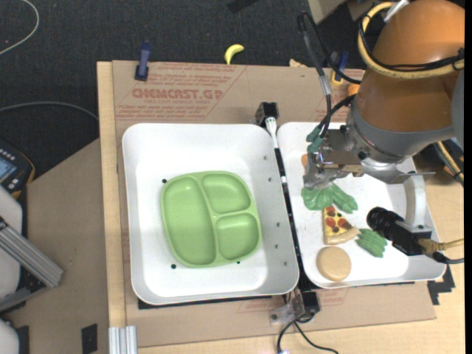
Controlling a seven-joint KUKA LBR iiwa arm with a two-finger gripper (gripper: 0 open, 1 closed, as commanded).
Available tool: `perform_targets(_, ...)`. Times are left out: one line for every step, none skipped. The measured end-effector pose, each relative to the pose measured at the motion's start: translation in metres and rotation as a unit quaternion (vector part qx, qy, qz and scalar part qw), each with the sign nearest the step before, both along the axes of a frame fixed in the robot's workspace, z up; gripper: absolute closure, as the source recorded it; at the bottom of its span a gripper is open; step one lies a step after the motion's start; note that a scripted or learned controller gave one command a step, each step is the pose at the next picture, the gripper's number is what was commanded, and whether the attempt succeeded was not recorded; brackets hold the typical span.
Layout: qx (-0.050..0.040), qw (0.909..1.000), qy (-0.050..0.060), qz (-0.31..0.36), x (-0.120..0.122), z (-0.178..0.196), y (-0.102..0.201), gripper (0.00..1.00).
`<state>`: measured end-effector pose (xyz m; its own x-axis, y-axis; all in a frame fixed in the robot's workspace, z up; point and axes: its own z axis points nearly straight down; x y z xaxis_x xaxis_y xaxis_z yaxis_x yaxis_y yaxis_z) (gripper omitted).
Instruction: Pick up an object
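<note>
Right bin's [404, 266] green leaf [335, 198] lies under gripper [321, 178].

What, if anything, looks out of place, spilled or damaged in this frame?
A small yellow banana-shaped thing lies at the far edge of the cardboard sheet, beyond the left bin, where it looks stray. Nothing looks spilled or damaged.

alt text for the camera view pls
The gripper hangs in the right bin, just over a green leafy toy, with a toy pizza slice and a tan round piece beside it. The left bin holds a green divided plate.
</note>
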<state>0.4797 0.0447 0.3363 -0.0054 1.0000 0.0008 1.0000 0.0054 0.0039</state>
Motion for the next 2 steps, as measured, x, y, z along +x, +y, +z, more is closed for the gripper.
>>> perform_targets(0.0002,1.0,0.0,0.0,-0.0001,0.0251,0.0401,1.0)
perform_targets(-0.0007,1.0,0.0,-0.002,0.0004,0.0343,0.0381,1.0)
